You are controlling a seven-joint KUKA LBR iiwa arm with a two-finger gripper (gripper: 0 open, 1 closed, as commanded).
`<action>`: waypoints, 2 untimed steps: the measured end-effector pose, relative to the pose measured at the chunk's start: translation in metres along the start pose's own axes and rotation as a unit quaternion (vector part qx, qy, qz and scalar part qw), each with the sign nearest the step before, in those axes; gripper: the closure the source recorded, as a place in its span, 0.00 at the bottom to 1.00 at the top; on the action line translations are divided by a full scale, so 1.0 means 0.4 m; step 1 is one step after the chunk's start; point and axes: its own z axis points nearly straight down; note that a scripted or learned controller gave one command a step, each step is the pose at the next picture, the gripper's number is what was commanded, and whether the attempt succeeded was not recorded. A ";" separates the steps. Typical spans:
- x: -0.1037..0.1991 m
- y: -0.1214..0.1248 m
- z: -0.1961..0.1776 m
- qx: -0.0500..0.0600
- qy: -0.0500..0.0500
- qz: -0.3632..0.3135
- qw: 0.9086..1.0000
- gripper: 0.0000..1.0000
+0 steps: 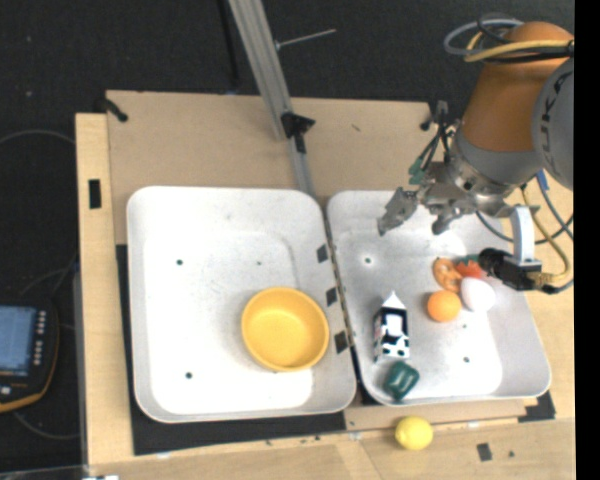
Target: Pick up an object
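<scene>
Hovering over the right bin (500,363), the gripper (418,215) hangs spread apart, grasping nothing.

Wide bare floor across far and left parts of left shallow white bin (180,228); only round yellow plastic bowl (285,328) blocking its near-right corner. Right shallow white bin (365,228) open along far-left area, near-right corner also bare. Clutter in the middle and right: black-and-white cow-print milk carton (391,331), dark green pepper-shaped toy (401,378) at near rim, orange ball (443,306), white egg-shaped piece (477,294), close together. Slanted grey metal pole (270,73) crossing far side above bin seam.
</scene>
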 end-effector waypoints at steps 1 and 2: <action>0.000 0.000 0.000 0.000 0.000 0.001 1.000 0.00; -0.007 -0.020 0.151 0.003 -0.002 0.002 1.000 0.00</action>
